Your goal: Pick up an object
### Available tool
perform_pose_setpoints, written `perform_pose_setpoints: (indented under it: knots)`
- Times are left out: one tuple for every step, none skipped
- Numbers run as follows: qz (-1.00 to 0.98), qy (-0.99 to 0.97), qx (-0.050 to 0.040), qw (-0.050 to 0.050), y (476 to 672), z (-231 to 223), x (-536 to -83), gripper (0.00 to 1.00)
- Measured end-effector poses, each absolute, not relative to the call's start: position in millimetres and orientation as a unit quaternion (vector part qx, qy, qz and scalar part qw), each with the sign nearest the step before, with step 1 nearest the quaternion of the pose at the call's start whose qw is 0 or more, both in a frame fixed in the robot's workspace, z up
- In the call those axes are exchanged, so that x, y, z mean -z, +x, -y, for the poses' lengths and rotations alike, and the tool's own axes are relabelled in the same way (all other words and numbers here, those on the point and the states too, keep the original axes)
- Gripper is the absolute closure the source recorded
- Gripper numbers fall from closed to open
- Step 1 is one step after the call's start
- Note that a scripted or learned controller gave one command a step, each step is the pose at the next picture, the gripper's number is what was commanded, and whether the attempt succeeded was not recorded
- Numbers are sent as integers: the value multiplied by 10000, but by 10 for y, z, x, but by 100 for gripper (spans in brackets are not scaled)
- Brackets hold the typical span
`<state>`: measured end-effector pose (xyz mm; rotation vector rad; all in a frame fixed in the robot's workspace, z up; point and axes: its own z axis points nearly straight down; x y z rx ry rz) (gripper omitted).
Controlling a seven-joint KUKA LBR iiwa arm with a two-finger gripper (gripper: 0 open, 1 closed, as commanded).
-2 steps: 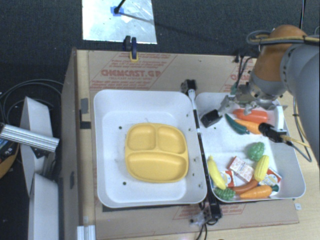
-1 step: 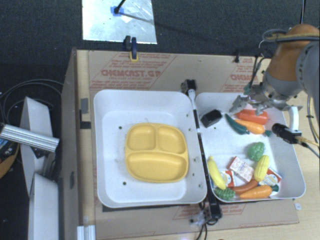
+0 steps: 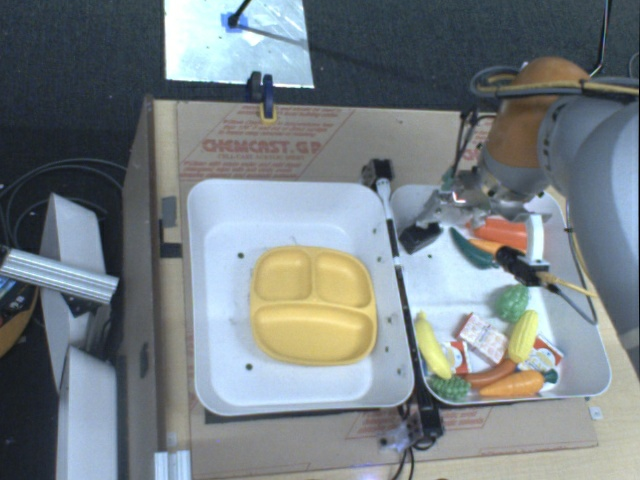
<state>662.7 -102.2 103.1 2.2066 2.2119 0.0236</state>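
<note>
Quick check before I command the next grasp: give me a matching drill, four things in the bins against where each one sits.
Things:
1. yellow divided plate
2. banana
3. broccoli
4. gripper

Places:
A. right bin, along its left wall
B. over the right bin's far end
C. middle of the left bin
D. right bin, just above the corn cob

Pairs: 1-C, 2-A, 3-D, 4-B
</note>
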Motion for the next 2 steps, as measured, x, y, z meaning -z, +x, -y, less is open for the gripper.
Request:
perform_pose_setpoints:
  knots:
    - [-7081,7059,-89,115,6768,875,-973,0]
    - [-7099,7042,-104,113,6781,858,-1095,100]
